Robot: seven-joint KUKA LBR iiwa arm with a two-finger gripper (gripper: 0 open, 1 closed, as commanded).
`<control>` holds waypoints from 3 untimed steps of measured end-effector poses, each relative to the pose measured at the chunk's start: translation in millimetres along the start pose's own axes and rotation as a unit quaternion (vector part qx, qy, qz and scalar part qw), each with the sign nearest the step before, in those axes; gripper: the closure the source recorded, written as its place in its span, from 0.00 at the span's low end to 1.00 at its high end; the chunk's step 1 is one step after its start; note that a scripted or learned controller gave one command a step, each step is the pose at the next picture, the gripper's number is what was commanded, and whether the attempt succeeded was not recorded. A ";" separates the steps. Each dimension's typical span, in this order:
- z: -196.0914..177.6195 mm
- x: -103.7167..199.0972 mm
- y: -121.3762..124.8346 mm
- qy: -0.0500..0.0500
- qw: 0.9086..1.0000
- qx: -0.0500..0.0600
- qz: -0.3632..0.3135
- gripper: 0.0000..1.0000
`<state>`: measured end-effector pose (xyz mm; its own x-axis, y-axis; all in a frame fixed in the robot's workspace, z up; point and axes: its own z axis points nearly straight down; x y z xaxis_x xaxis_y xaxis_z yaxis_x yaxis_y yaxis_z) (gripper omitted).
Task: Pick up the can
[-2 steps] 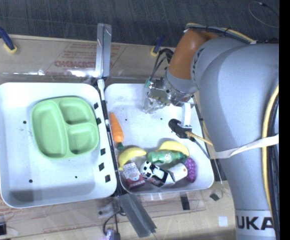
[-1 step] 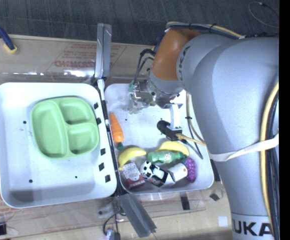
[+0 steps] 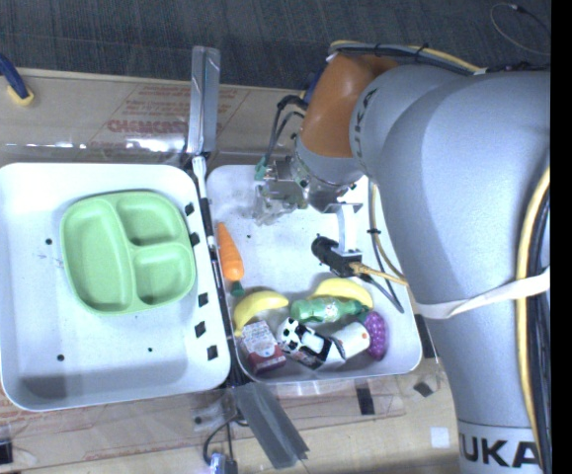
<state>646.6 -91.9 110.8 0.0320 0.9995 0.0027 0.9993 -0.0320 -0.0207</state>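
Up in the right bin, the pincer hovers, its grip state unclear, well apart from the can.

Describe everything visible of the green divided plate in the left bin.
The green plate is a pale green, plastic-looking tray with rounded corners and three compartments: one long one on its left and two smaller ones on its right. It lies flat, slightly rotated, on the floor of the left bin, toward the upper middle. Nothing rests in it or touches it.
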 end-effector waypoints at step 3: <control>23.1 1.1 7.2 -0.001 0.999 -0.005 -0.042 1.00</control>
<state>653.3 -90.9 87.6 -0.0513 0.9987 0.0023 0.9986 0.0514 -0.0107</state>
